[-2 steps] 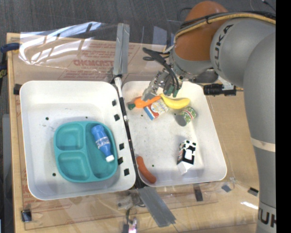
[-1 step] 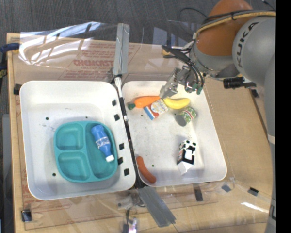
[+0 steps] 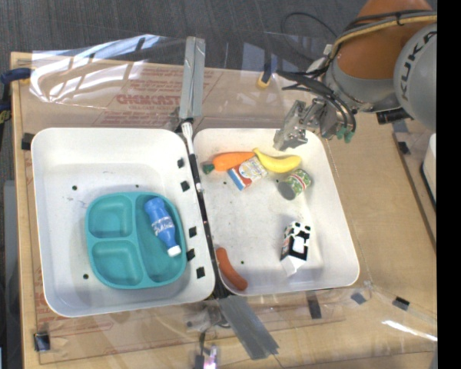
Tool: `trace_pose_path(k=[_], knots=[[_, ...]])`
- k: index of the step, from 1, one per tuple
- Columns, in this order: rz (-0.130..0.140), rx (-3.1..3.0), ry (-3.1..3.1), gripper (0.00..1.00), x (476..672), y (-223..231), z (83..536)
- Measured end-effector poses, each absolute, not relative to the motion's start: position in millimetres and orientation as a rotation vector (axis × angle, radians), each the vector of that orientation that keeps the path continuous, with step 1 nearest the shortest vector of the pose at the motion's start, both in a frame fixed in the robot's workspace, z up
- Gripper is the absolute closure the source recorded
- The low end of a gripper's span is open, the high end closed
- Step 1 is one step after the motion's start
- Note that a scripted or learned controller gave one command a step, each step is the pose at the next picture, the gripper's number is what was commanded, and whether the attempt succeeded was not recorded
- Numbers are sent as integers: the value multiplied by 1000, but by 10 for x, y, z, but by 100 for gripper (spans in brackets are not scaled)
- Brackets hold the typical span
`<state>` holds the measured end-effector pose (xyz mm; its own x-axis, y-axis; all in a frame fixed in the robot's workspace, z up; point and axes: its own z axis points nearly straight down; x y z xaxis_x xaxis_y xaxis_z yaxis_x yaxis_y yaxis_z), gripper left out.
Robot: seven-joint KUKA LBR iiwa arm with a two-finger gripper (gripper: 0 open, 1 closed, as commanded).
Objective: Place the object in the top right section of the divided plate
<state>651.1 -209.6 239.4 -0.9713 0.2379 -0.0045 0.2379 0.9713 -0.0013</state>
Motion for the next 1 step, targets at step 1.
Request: trace_pose_path(k=[1], knots=[[-3, 336, 3119, 100, 6091, -2097, 3315]])
